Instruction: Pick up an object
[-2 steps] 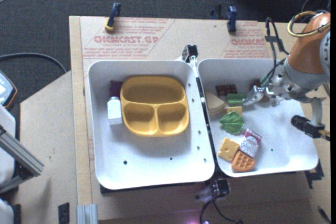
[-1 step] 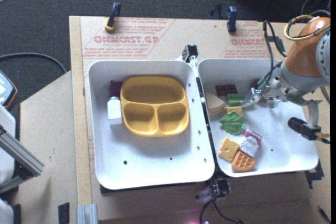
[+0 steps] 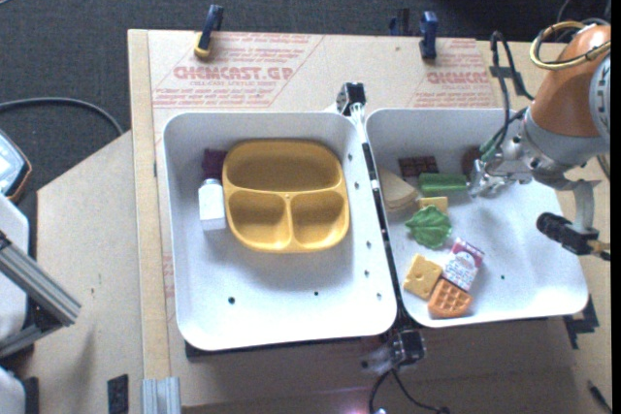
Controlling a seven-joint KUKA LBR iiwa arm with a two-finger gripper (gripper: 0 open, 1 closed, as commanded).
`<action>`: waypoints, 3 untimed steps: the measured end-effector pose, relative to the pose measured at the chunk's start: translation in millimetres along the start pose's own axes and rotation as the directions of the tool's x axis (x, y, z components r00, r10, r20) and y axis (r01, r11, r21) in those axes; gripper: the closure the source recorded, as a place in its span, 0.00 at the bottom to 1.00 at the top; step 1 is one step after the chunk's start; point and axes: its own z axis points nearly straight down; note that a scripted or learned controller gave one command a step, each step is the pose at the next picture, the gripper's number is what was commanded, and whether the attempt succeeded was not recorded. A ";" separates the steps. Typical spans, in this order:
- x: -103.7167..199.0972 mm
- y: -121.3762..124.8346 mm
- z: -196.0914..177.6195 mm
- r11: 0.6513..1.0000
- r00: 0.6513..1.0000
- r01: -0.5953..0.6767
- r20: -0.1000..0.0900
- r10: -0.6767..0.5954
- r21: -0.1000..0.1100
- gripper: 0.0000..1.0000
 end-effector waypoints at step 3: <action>8.5 7.5 -130.6 1.000 1.000 0.001 0.002 -0.001 -0.006 1.00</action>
